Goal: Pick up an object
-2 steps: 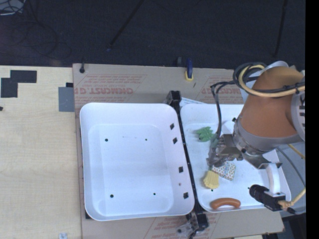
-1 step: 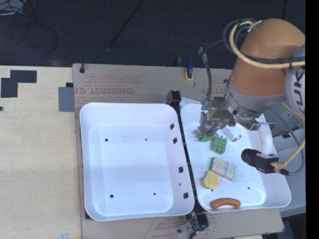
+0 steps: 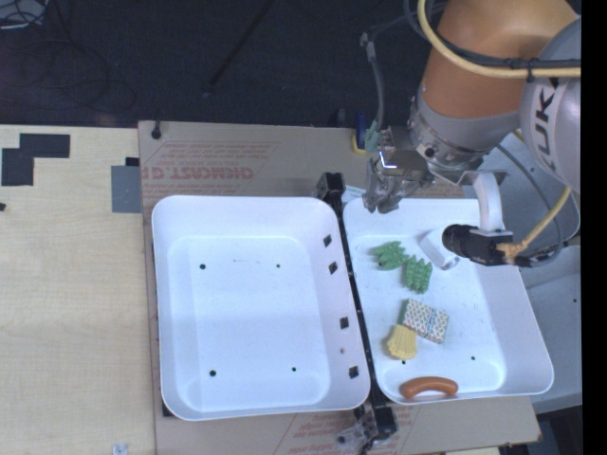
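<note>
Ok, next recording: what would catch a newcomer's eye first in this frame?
Most likely the big grey arm with its orange band reaching in from the right, its hand hanging over the far edge of the right bin. Next, that bin's small cluster: two green pieces, a patterned block, a yellow piece and an orange sausage shape at the near rim.
</note>
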You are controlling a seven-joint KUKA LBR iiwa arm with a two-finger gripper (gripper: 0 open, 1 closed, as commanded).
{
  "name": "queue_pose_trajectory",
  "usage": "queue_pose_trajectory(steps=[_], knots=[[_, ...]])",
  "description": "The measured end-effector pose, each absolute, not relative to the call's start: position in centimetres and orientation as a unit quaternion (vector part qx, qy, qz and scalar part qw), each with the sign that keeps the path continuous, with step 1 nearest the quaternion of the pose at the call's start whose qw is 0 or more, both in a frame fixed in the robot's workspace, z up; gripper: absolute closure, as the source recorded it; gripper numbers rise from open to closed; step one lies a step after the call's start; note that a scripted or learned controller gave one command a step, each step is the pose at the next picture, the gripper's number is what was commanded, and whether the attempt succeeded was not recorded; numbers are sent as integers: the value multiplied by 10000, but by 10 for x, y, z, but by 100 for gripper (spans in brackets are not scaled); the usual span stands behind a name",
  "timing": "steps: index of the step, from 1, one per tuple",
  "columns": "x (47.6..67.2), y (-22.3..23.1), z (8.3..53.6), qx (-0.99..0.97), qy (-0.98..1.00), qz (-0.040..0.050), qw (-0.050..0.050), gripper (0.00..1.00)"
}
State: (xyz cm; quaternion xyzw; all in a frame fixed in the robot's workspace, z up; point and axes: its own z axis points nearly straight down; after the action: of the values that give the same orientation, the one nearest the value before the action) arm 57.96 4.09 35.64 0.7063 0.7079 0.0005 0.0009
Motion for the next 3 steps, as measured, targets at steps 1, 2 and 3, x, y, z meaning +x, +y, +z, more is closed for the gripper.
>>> queue_pose_trajectory(steps=[1, 2, 3], knots=[[527, 90, 385, 7063, 7079, -15, -15, 100], [484, 139, 408, 7059, 7083, -11, -9, 100], [475, 80, 370, 7079, 7063, -27, -15, 100]])
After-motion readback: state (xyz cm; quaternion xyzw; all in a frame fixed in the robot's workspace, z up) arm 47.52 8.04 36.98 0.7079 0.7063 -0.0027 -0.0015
